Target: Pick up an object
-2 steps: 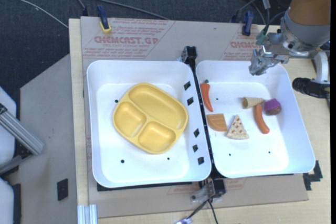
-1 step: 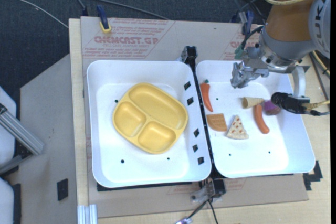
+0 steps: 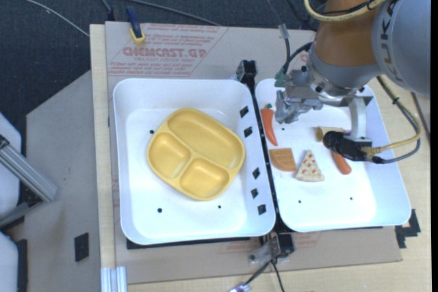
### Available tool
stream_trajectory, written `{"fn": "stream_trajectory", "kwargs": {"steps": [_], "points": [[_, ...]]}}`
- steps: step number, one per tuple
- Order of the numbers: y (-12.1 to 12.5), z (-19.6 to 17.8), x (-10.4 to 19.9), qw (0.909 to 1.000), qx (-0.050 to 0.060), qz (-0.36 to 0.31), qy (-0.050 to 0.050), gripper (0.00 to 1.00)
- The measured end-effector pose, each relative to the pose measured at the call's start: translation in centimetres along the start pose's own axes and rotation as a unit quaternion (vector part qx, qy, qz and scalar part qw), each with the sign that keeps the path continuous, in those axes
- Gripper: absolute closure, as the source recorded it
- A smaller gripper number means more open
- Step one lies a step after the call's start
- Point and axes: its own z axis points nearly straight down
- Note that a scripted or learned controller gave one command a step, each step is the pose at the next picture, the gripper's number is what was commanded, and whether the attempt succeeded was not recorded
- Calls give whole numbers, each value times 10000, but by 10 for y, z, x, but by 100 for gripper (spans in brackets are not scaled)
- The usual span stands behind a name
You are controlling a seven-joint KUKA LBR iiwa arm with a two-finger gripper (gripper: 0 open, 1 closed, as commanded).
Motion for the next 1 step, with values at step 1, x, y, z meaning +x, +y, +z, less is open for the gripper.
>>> {"fn": "stream_trajectory", "kwargs": {"steps": [1], "points": [[-13,18,46,10000,4,7,-2,100]]}}
